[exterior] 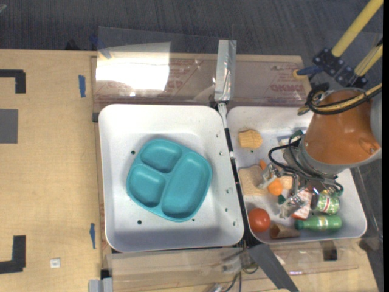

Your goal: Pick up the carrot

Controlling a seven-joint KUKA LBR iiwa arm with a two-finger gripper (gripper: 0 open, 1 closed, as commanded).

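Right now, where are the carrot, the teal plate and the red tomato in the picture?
carrot (276,187): camera view, on its orange body, under the wrist.
teal plate (169,179): camera view, on the ridge between its compartments.
red tomato (259,219): camera view, on its round top.

We noted a teal plate (170,178) in a white bin (115,126), an orange carrot (276,186), a red tomato (259,219), and a green bottle (319,224).

Two white bins side by side on bench. Left bin (115,132) holds teal divided plate (169,179). Right bin (358,218) holds clutter: red tomato (259,219), green bottle (318,224), yellow corn piece (250,139), orange carrot (276,186). Gripper (290,194) low beside carrot, contact unclear.
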